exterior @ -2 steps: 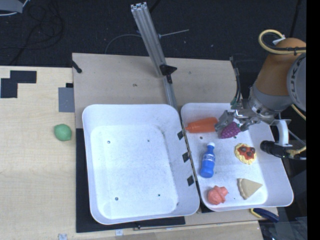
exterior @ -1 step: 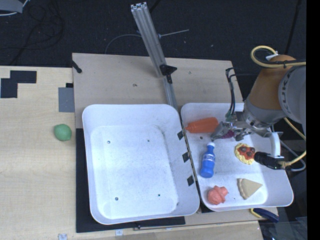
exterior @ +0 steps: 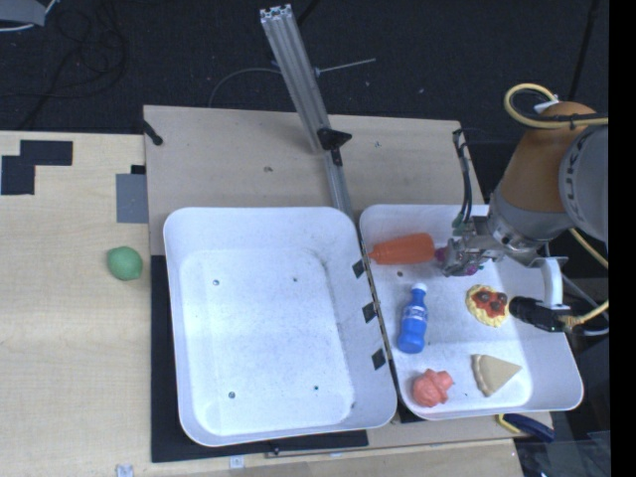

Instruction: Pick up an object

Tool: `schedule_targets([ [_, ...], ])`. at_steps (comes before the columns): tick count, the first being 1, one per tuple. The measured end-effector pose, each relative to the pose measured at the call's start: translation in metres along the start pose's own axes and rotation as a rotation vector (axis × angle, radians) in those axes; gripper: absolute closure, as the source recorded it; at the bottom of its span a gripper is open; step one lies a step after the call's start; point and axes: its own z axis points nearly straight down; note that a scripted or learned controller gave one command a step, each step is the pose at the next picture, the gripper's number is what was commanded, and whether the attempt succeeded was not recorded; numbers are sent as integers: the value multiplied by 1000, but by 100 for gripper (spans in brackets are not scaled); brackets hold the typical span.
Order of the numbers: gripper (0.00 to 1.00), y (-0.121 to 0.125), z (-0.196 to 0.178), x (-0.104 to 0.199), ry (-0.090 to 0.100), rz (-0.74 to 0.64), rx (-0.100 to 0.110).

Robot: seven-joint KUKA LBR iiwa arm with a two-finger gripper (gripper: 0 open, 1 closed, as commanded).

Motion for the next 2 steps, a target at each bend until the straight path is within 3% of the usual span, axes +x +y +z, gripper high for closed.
schedule_targets([
  [1,100,5,-62,0,-1,-1,-4],
  [2,100,5,-90,-1,0,-1,-3],
])
